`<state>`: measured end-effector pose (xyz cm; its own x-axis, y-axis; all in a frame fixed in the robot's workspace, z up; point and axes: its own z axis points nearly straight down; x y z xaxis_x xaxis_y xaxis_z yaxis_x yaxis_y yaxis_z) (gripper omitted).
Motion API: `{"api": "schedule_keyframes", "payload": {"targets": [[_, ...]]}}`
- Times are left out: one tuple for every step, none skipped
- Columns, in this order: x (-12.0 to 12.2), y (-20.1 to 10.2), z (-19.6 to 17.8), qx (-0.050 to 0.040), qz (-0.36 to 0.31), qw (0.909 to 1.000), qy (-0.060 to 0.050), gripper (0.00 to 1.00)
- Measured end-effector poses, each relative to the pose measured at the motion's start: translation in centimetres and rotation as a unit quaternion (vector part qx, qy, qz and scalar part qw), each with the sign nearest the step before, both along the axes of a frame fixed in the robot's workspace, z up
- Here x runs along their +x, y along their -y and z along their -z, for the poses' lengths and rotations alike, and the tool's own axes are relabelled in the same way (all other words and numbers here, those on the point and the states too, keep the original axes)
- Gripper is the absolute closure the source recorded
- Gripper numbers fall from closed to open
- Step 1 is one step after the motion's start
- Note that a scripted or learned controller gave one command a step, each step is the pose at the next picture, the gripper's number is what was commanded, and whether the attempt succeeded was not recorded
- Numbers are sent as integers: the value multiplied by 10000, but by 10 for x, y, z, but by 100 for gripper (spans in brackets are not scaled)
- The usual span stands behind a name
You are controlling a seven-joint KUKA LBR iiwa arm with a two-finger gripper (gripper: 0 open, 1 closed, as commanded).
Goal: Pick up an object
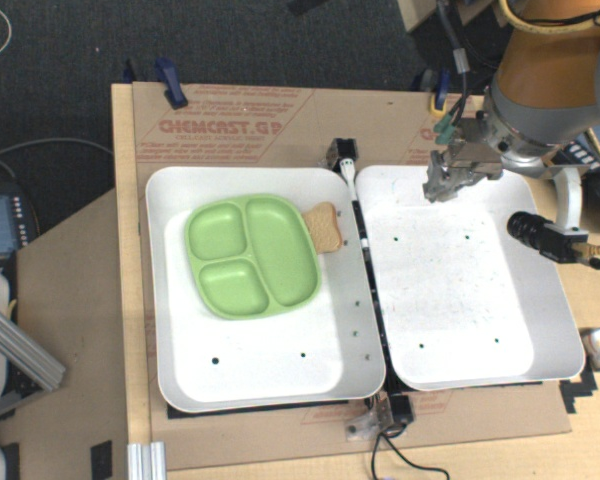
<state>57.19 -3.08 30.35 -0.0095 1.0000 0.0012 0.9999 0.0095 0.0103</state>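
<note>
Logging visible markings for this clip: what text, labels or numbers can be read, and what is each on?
"CHEMCAST GP": large red print, repeated, on the brown board under the bins, far side.
Smaller red lines beneath it: too blurred to read.
Red print at the board's far right corner: blurred, unreadable.

My bare metal gripper [442, 190] hangs above smooth white plastic bins [480, 368], near a matt green plastic divided plate [252, 258].

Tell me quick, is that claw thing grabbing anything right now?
Gripper: over the right bin's far edge; holding something or not cannot be told.
</note>
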Motion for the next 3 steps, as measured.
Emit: {"api": "schedule_keyframes", "payload": {"targets": [[-32, -49, 3, 7, 17, 10000, -68, 100], [-31, -147, -73, 12, -8, 10000, -1, 100], [-21, -240, -16, 0, -4, 10000, -89, 100]]}}
